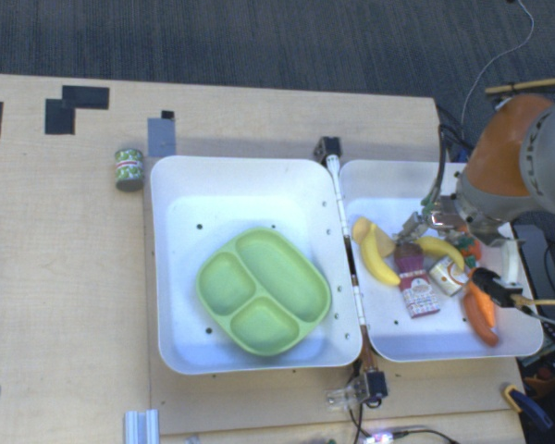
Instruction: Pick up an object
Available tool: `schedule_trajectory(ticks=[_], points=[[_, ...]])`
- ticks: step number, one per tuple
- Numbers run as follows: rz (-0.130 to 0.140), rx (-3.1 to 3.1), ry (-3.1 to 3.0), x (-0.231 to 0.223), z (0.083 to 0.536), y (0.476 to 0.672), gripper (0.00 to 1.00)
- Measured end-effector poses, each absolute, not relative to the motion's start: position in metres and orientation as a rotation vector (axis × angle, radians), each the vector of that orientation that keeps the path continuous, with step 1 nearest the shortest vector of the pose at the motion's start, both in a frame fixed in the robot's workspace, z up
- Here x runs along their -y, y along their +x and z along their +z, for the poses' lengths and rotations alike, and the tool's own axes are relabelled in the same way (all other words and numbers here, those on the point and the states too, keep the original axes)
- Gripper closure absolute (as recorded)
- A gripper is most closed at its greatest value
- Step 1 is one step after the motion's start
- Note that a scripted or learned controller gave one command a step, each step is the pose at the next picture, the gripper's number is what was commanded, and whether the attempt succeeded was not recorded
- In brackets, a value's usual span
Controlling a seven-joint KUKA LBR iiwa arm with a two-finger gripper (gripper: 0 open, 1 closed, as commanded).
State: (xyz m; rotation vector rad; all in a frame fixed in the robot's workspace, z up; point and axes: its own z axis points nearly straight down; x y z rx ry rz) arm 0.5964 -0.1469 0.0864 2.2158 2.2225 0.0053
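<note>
The right bin (444, 340) holds a yellow banana (377, 255), a second banana (441, 247), a maroon packet (416, 285), a small white box (447, 277) and an orange carrot (481, 314). My gripper (413, 232) hangs low over the middle of this pile, just above the top end of the maroon packet and between the two bananas. The grey arm with its orange band (499, 155) comes in from the right and hides the bin's far right corner. I see nothing lifted off the bin floor.
The left bin (180, 248) holds a green divided plate (264, 291). On the bench to its left stand a small can (129, 168) and a grey block (162, 137). Cables run along the right edge.
</note>
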Motion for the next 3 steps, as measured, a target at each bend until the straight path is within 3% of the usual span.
schedule_trajectory(ticks=[1, 2, 3], points=[[0.012, -2.220, 2.210, 0.147, 0.099, 0.599, 1.00], [0.003, -2.219, 2.215, 0.207, 0.130, 0.627, 1.00], [0.006, -2.223, 2.210, 0.206, 0.197, 0.670, 1.00]])
